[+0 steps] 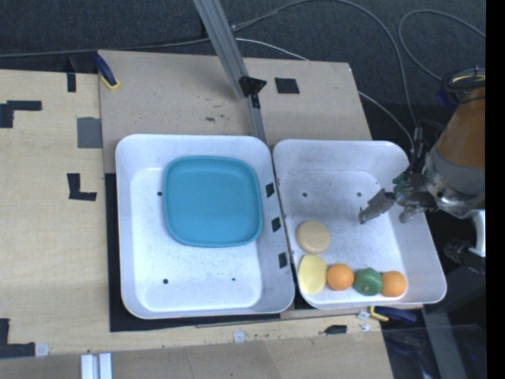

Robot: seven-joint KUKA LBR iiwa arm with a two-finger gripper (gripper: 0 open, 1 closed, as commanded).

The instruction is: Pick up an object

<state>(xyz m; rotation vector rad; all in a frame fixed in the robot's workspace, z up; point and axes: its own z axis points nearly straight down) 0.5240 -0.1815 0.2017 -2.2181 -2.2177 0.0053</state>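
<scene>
The right bin (339, 168) holds a beige round piece (313, 236) and, along its near edge, a yellow lemon-like piece (312, 275), an orange ball (339, 277), a green piece (368, 281) and a second orange ball (393, 283). My gripper (385, 213) hangs over the right side of this bin, right of the beige piece and above the row of fruit. Its two dark fingers stand apart, open, with nothing between them.
A blue square plate (211, 200) lies in the left bin (134, 235). A grey metal post (229, 46) slants up from between the bins. Cables run across the dark floor at the back right.
</scene>
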